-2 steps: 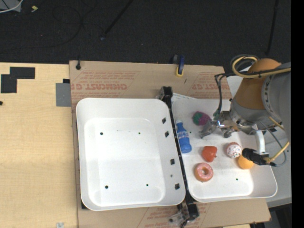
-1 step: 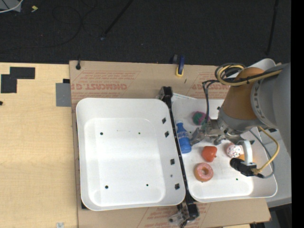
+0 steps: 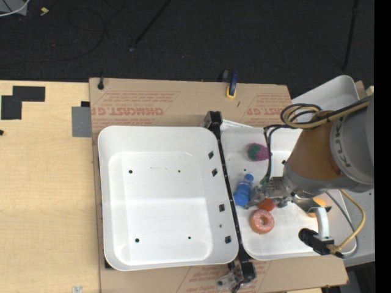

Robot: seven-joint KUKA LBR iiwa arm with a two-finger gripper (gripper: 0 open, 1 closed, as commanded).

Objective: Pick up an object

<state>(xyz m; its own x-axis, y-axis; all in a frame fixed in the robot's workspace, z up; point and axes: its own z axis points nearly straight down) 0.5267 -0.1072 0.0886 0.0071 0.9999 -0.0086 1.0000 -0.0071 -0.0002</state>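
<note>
Hand (image 3: 267, 194) sits low in the right bin (image 3: 287, 252), between blue bottle (image 3: 243, 194) and pink ring (image 3: 263, 222); its opening cannot be told. Nothing visibly held, so the pick looks undone. Purple-green ball (image 3: 258, 151) lies apart, farther back.

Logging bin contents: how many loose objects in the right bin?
3 visible: purple-green ball near the far side, blue bottle by the divider, pink ring toward the near side. The arm may hide more.

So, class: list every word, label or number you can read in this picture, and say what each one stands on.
Red print, upside down, on the cardboard sheet under the bins: too blurred to read for certain.
"KU", partly cut off, on the grey arm.
No other text is readable.
</note>
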